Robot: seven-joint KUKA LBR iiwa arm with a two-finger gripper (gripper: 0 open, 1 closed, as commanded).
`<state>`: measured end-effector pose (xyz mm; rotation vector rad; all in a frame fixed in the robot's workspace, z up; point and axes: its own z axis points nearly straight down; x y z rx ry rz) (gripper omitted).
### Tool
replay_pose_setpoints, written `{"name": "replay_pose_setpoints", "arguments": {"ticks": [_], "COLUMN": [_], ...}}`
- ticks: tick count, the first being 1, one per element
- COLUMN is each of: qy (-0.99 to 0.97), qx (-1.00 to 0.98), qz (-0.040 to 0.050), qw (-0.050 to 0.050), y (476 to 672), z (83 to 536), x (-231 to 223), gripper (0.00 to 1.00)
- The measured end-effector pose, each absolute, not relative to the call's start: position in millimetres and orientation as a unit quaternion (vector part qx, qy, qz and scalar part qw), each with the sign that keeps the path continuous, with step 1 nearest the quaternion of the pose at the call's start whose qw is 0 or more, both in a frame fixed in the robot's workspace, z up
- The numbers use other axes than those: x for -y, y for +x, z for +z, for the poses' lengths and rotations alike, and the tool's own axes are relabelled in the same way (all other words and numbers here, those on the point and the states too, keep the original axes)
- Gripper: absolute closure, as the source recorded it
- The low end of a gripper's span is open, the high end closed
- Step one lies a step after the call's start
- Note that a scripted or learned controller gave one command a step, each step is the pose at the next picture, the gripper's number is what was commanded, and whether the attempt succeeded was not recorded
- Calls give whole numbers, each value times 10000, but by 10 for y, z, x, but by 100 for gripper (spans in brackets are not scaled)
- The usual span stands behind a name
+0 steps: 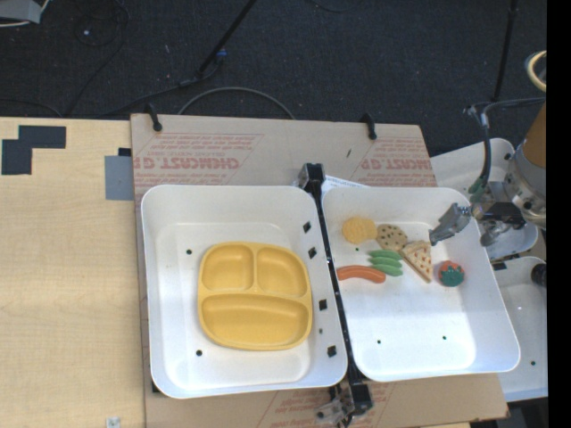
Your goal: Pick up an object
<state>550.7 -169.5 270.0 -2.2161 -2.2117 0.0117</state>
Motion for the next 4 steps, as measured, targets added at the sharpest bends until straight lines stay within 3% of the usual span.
{"name": "replay_pose_setpoints", "arguments": {"ticks": [1,4], "qy": [-7070,-7072], "qx": [7072,7070], "qz": [6,22], "qw": [5,44], "y": [5528,5413], "z": [2758,1118], "x": [1693,1728], "gripper": [0,0]}}
